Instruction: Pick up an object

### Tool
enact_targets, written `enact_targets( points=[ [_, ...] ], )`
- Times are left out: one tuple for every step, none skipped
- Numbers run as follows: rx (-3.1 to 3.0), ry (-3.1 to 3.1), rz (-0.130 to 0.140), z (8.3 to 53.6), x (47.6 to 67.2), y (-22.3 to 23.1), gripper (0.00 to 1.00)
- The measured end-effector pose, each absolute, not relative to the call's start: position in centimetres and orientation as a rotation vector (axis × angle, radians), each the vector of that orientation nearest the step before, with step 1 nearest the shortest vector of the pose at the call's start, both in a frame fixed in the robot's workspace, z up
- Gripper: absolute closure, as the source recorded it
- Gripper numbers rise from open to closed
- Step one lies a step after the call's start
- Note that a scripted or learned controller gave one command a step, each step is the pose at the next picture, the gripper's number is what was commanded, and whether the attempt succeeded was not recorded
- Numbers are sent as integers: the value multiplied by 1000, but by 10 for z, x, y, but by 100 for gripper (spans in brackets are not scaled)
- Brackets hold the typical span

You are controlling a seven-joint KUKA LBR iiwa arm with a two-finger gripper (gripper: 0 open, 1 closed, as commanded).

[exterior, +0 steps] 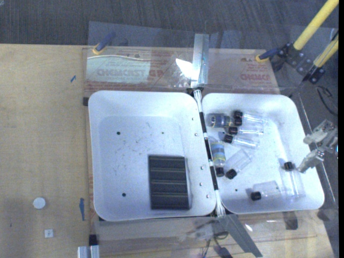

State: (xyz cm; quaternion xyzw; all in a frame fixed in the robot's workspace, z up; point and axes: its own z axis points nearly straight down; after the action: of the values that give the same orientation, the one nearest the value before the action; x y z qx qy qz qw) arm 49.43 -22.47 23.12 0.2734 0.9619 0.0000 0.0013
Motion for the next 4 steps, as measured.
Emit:
enact_targets(
  points=[
    [750,3052,2,221,481,-224,0],
    [750,3052,2,221,481,-224,0],
    [624,3081,2,205,481,-224,0],
    [404,3111,0,356,482,-225,0]
  ],
)
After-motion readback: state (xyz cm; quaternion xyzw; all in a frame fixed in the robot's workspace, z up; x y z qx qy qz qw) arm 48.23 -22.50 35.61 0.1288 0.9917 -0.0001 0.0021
